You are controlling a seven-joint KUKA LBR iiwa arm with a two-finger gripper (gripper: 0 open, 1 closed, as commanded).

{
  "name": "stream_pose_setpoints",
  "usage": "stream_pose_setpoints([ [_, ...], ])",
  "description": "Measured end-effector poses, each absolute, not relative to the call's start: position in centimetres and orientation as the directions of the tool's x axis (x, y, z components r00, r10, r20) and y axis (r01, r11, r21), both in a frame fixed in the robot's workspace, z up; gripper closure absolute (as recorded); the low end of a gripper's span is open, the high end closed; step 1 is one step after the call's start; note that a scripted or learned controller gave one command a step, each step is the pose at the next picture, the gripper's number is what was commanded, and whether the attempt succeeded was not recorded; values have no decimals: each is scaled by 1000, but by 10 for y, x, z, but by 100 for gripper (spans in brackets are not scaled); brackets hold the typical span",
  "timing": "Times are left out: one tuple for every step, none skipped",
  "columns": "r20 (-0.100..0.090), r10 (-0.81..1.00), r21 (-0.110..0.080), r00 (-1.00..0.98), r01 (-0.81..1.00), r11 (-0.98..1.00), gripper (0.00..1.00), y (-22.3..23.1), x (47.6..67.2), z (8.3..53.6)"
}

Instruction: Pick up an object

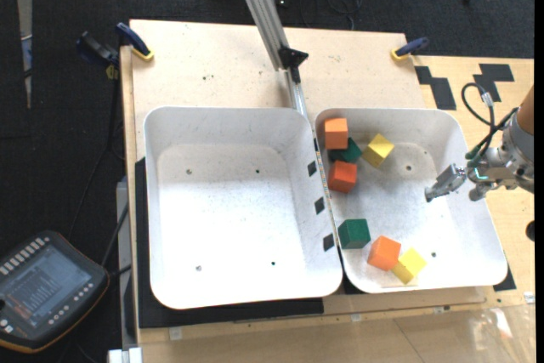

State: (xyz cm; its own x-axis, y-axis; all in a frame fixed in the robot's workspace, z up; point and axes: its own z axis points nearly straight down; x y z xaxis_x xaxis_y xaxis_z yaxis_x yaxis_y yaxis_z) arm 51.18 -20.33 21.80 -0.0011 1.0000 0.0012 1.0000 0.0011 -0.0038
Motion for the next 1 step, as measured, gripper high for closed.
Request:
stream_pose_setpoints([
  [0,1000,0,-1,1000,1,0,-203,513,220],
])
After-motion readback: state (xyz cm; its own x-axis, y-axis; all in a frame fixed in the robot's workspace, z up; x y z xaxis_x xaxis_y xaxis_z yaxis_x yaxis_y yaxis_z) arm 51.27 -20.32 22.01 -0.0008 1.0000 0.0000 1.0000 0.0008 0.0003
